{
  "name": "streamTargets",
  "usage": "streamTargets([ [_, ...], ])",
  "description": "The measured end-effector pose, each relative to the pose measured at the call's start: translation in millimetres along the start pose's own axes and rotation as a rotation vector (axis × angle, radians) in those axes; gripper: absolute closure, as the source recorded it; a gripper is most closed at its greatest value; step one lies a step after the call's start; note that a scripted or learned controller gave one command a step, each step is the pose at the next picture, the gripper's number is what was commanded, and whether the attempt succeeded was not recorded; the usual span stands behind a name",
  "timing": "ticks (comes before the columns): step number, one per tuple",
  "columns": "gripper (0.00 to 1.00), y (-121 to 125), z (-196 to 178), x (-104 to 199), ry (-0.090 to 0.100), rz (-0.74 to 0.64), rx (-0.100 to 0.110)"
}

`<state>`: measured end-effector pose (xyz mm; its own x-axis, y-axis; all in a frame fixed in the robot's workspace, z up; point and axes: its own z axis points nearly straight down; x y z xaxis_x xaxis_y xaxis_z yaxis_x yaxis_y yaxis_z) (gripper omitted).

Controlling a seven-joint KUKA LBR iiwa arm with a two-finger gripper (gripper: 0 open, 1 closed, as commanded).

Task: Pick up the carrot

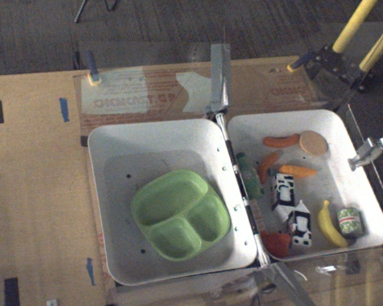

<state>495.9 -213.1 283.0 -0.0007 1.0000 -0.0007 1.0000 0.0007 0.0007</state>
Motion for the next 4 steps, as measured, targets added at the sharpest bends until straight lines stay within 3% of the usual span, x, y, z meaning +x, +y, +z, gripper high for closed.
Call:
streamTargets([
  [1,0.0,-10.3,104.4,30.8,0.001,-0.125,0.0],
  [2,0.0,37.3,170.6,57.2,-0.01,-0.129,-0.03],
  [3,0.0,75.9,197.3,29.0,-0.001,0.032,-0.002],
  [4,1.0,77.7,185.6,29.2,-0.003,0.028,-0.007],
])
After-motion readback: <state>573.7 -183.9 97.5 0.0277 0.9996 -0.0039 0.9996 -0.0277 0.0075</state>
